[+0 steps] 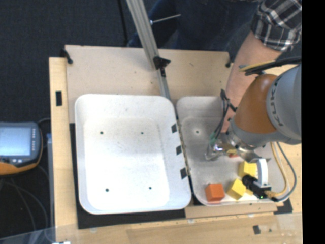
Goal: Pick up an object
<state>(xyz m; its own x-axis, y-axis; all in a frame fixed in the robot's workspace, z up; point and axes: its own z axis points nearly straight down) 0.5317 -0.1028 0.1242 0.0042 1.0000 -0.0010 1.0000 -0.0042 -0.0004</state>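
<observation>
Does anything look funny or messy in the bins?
Nothing looks spilled or broken. The orange block and yellow block lie together at the near end of the right bin, below the robot's hand. One oddity: a person's arm reaches in just behind the robot.

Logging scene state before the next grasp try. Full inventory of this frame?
shallow white plastic bin: 1, white, left half of bench
second shallow white plastic bin: 1, white, right half, arm over it
orange block: 1, orange, near edge of right bin
yellow blocks: 2, yellow, right bin, right of the orange block
grey metal rail: 1, grey, slanting from the top to between the bins
handheld screen unit: 1, grey, left of bench
grey arm with orange band: 1, over right bin
gripper: 1, metallic, low in right bin
</observation>
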